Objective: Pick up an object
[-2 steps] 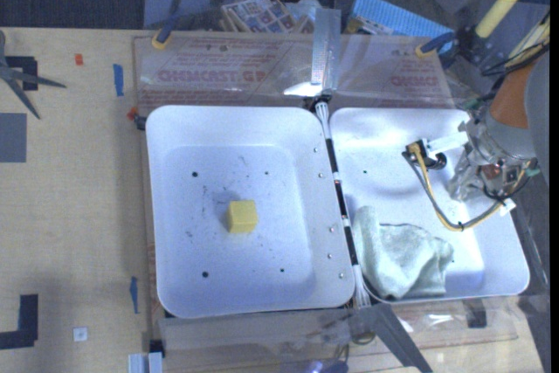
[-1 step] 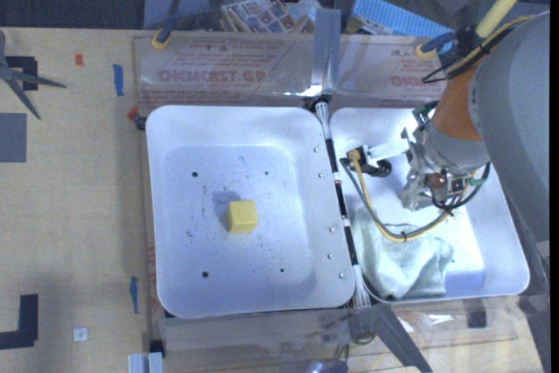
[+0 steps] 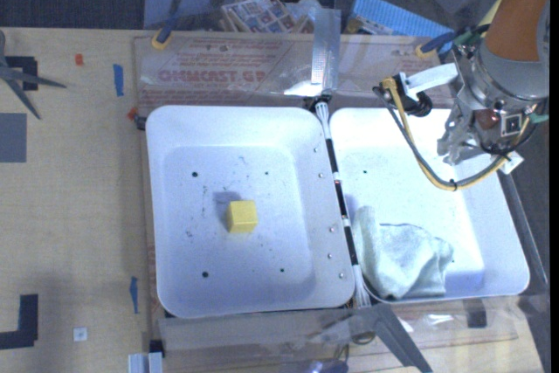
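A small yellow block (image 3: 243, 216) lies near the middle of the left bin (image 3: 175, 144). A crumpled white cloth (image 3: 400, 256) sits in the front left corner of the right bin (image 3: 384, 144). My gripper (image 3: 461, 144) hangs above the right bin's far right part, well apart from both things, with a yellow cable looping below it. Nothing shows between its fingers.
A metal divider (image 3: 336, 188) runs between the two bins. Clear plastic sheeting (image 3: 236, 65) and clutter lie behind the bins. The wooden bench (image 3: 61, 188) stretches to the left with blue tape marks.
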